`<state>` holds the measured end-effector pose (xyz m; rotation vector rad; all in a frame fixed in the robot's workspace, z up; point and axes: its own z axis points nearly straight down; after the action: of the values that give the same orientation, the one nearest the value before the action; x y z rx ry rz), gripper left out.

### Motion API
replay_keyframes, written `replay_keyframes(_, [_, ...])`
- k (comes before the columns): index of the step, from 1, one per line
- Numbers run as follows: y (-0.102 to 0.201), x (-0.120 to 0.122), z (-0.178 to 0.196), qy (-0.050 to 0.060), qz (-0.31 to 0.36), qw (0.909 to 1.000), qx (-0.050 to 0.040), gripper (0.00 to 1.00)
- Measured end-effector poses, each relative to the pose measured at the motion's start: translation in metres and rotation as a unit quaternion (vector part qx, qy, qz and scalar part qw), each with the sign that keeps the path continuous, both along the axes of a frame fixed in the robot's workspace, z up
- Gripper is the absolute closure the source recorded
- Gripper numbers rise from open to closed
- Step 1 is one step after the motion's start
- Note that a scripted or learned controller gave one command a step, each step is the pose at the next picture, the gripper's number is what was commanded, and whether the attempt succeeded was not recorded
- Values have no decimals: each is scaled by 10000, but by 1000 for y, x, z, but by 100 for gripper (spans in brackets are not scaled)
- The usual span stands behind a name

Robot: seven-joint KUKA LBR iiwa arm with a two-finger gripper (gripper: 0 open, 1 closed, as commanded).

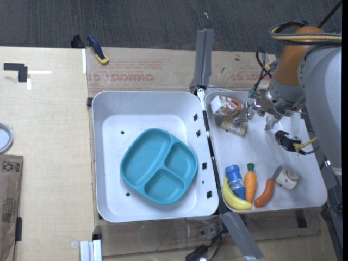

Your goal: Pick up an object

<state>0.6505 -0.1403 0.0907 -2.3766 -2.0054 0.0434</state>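
A roll of tape sits at the far left edge of the wooden bench, with a brown paper packet near it.

The left bin holds one thing, a blue plate with three parts. It lies flat in the middle of the bin, and nothing is on it.

The right bin touches the left bin along one side. In its far left corner sits a crinkly snack bag with a small speckled sponge just beside it. Along the near side lie the toy foods. A blue bottle rests against a yellow banana. An orange carrot with a green top lies right next to the bottle. A red sausage is just to the right of the carrot. A small white cup lies tipped on its side near the right wall.

The claw hangs over the far part of the right bin, just right of the snack bag. Its two fingers point down with a small gap between them, and nothing is held in them.
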Motion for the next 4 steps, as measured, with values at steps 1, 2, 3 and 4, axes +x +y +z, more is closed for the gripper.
replay_keyframes(1, [23,-11,20,-201,837,9963,-20,0])
replay_keyframes(2, [30,2,3,-67,815,9966,-23,0])
replay_keyframes(3, [34,3,12,-72,835,9965,-5,100])
replay_keyframes(4, [34,3,12,-71,834,9965,-3,0])
